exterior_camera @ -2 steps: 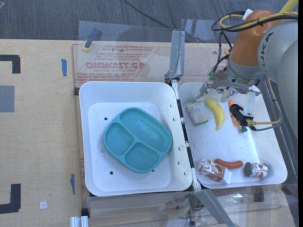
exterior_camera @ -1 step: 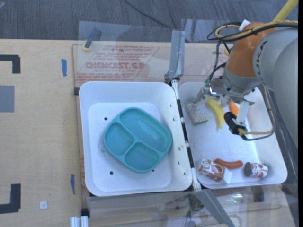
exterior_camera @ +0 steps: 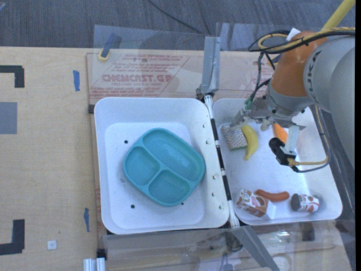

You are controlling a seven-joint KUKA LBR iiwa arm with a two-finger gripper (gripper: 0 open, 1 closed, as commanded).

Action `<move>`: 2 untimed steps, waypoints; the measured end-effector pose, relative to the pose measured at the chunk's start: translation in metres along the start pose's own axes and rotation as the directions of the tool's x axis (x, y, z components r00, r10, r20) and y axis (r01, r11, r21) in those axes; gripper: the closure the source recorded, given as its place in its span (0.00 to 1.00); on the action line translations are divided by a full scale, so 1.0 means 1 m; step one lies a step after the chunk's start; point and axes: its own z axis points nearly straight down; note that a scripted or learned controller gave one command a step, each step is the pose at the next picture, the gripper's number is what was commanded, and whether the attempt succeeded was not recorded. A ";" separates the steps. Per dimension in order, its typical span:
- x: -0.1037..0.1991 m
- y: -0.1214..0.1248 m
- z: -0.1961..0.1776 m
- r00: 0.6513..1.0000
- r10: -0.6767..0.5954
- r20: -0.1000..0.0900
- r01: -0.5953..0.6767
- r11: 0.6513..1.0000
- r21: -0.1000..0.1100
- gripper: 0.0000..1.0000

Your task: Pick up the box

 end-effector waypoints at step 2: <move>0.005 -0.027 0.000 0.977 -0.215 -0.005 0.215 0.977 -0.002 0.00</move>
